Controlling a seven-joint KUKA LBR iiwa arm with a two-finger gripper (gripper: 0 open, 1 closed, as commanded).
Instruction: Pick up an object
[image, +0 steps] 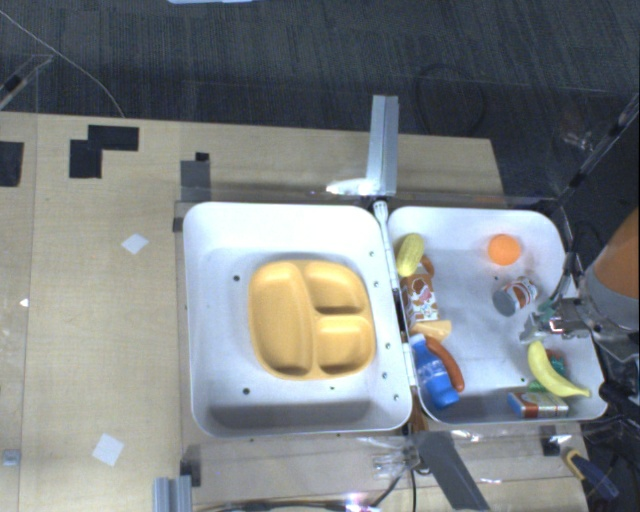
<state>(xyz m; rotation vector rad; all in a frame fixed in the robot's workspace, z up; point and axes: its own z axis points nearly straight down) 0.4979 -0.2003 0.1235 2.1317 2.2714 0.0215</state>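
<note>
A pale wooden worktop (100, 330) carries two shallow white bins side by side, with the right bin (470, 225) as the landmark here; the left bin (215, 330) sits touching its left wall and holds a yellow divided tray (308, 318) near its middle; inside the right bin, an orange ball (505, 249) lies toward the far right corner, and a small red-and-white can (516, 296) lies on its side just nearer than the ball; a banana (551, 372) curves along the bin's right wall near the front corner, with a small red and green object (538, 405) just in front of it against the front wall; along the bin's left wall lie a yellow-green fruit (409, 254) at the far end, then a brown-and-white packet (421, 296), a pale yellow wedge (432, 328), a blue bottle (434, 373) and, touching the bottle's right side, a reddish sausage-shaped piece (451, 367); the grey arm (610, 300), orange band showing, reaches over the bin's right rim; the gripper (549, 321) hangs just inside that rim, between the can and the banana, apart from the can and just above the banana's far tip; whether its fingers are spread or closed cannot be told, and nothing is seen between them; a grey metal post (383, 145) stands behind the bin's far left corner.
</note>
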